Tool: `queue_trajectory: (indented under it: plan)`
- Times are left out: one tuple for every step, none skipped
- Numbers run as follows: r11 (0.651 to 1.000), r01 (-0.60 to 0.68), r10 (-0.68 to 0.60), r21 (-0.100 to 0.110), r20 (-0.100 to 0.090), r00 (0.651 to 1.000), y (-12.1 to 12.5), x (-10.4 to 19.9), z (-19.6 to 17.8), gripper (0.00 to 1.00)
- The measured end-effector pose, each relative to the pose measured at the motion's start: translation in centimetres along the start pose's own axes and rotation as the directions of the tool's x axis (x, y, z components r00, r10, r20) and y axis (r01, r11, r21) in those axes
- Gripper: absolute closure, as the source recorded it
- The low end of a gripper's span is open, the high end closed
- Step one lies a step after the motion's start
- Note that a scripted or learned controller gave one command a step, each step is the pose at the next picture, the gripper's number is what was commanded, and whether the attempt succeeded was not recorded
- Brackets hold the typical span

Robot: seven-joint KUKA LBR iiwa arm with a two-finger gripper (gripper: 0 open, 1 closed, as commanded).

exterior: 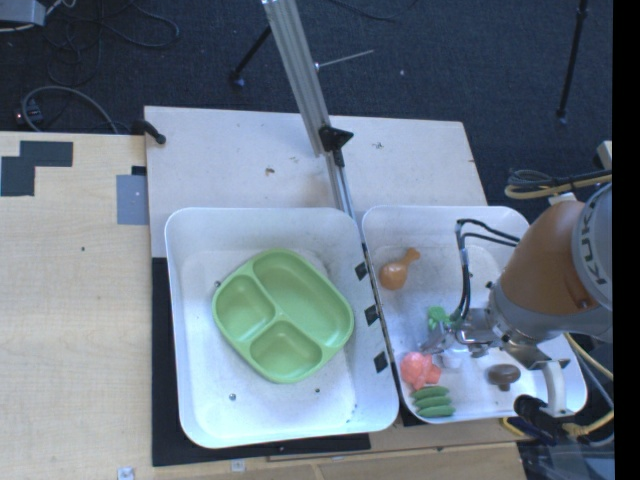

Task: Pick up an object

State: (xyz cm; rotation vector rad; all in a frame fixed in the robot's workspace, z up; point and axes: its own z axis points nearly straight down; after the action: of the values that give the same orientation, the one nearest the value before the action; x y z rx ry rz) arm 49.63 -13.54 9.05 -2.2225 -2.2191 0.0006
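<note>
A pale wooden table point(70, 318) carries two white bins over dark carpet strewn with cables. The tool point(447, 342), its grip impossible to tell, is low in the right bin point(500, 218), beside a pink object point(420, 370). A green divided plate point(283, 314) lies to its left.

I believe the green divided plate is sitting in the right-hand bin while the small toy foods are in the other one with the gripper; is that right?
Not quite. The camera view shows the green divided plate in the left bin, not the right. The small toy foods, such as the orange drumstick and the green pea pod, do lie in the right bin, where the gripper is.
</note>
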Motion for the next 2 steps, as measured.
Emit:
queue_trajectory:
  plan:
    - [1.0,-0.004,0.004,0.001,-0.002,1.0,0.0,-0.1,-1.2,1.0]
    - [1.0,0.003,-0.003,-0.002,0.001,1.0,0.6,-0.5,-5.6,1.0]
